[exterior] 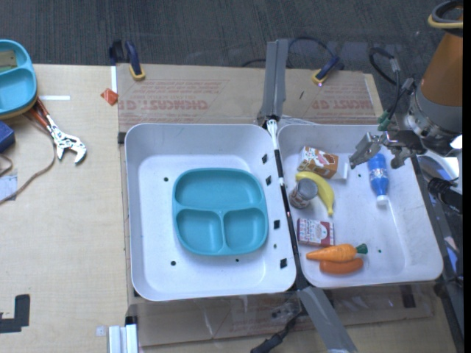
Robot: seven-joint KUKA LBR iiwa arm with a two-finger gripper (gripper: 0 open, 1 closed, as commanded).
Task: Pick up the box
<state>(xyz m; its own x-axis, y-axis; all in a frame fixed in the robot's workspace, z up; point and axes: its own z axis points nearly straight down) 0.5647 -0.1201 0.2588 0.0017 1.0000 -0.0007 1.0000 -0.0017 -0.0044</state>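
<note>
Cardboard, flat and rectangular with red print, the box (pixel 315 232) lies low in the right-hand white bin (pixel 412 256), just above a smooth orange carrot (pixel 335 253) and below a curved banana (pixel 320 187) and a round metal can (pixel 304 193). Over a blue plastic bottle (pixel 377 176), the gripper (pixel 382 150) hangs with fingers spread, holding nothing.

Grey arm (pixel 440 112) with a broad orange band above the wrist. Dark metal two-finger gripper (pixel 379 150) below. Black cables alongside.
</note>
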